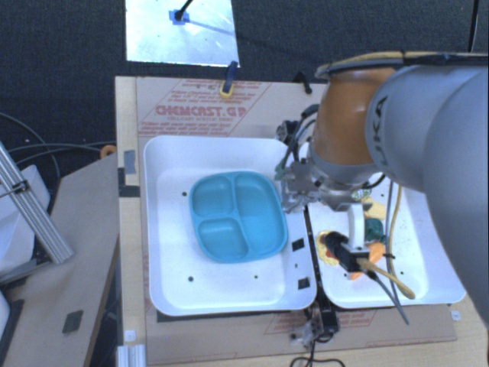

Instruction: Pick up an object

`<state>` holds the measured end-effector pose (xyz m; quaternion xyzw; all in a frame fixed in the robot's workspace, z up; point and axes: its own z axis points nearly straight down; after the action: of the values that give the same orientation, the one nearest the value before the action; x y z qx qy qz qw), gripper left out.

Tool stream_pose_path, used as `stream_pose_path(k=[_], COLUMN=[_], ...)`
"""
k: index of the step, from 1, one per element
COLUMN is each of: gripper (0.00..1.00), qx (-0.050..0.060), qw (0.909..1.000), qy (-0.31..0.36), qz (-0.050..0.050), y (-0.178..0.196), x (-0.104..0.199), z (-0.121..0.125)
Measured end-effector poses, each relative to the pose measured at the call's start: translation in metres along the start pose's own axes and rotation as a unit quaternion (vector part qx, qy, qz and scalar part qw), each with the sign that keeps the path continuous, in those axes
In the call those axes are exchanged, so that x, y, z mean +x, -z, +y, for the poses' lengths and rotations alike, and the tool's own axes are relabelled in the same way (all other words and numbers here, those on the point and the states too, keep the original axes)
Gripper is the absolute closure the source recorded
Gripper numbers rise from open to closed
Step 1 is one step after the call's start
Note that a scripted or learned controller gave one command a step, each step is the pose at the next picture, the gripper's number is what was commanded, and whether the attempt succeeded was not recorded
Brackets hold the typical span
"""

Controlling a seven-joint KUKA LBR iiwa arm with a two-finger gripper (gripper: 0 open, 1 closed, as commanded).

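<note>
Trouble looks likeliest at the wall where the two bins meet. My pincer hangs right above it, beside the right edge of the blue three-compartment plastic plate, which lies flat in the left shallow white bin. Whether my pincer is apart or together I cannot tell, since my own wrist covers it. Coming straight down, I judge I could strike the wall or only nudge the plate, because its low, wide rim offers little to bite and may slip. In the right shallow white bin, a small green piece and a small orange piece lie half hidden under my arm, so aiming for them is chancy.
</note>
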<state>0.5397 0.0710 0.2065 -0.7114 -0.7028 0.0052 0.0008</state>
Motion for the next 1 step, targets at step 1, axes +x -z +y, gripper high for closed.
stream_pose_path(k=[1], gripper=[1.0], qx=[-0.009], qw=[0.9999], qy=[0.008], qz=[0.005], y=[0.111], x=[0.0002], z=[-0.055])
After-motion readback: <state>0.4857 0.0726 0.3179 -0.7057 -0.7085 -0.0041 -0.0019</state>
